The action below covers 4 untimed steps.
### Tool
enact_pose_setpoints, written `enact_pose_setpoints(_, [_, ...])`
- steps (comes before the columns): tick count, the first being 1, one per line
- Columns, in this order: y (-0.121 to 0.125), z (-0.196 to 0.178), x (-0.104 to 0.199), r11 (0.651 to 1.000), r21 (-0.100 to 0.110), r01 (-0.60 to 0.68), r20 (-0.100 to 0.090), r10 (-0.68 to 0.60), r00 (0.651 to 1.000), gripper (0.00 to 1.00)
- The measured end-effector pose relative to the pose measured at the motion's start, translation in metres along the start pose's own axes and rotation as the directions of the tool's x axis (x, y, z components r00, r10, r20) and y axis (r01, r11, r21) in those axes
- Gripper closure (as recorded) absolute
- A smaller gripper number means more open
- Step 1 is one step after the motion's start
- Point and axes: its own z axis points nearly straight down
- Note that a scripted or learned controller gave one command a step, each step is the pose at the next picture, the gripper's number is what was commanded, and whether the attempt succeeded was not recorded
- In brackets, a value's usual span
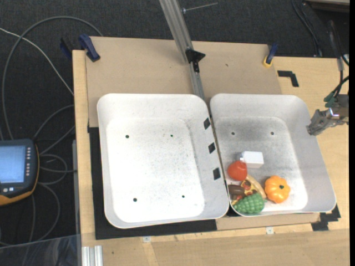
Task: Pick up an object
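An orange toy pumpkin point(277, 188) is seen at the right bin's point(297, 107) near end; judged light, rigid and smooth, best pinched across its middle. The gripper's point(320, 121) state cannot be told.

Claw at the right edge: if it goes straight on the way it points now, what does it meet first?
The claw points down-left, so it would probably first meet the right bin's sloped right wall. The toy items sit farther along; depth is unclear.

Left of the grey claw point(320, 122), a white bin point(288, 107) speckled black holds a white block point(253, 159), red tomato point(237, 170), orange pumpkin point(277, 188) and green cluster point(250, 205).
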Motion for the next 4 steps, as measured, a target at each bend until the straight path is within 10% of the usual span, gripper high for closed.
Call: enact_pose_setpoints(4, [-0.001, 0.025, 0.195, 1.000, 0.008, 0.004, -0.005, -0.004, 1.000, 1.00])
